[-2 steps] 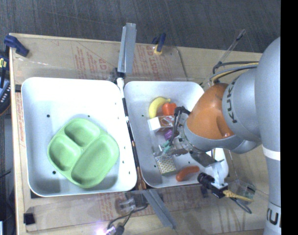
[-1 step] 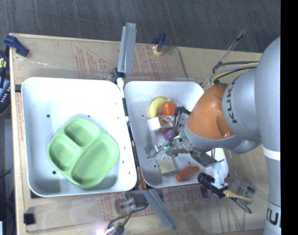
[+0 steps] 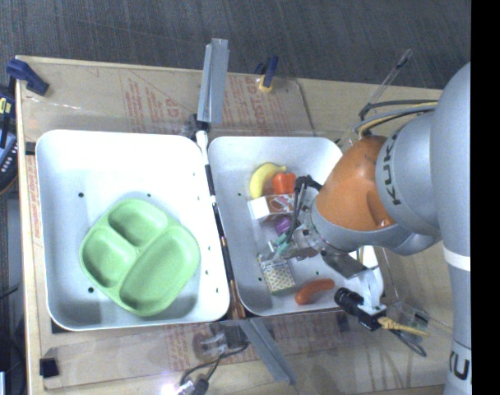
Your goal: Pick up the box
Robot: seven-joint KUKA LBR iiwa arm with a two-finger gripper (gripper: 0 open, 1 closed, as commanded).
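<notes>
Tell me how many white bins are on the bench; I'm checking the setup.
2. The left bin holds a green divided plate. The right bin holds the small items, with the arm over it; its far side is partly hidden.

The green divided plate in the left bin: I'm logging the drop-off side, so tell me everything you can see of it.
The green divided plate is a pale green, matte, plastic-looking dish with a rounded, lobed outline and raised ridges splitting it into three compartments, two smaller ones toward the top and left and a larger one at the lower right. All three look bare. It lies flat and right side up on the floor of the left bin, in its lower middle part, with nothing resting on it.
</notes>
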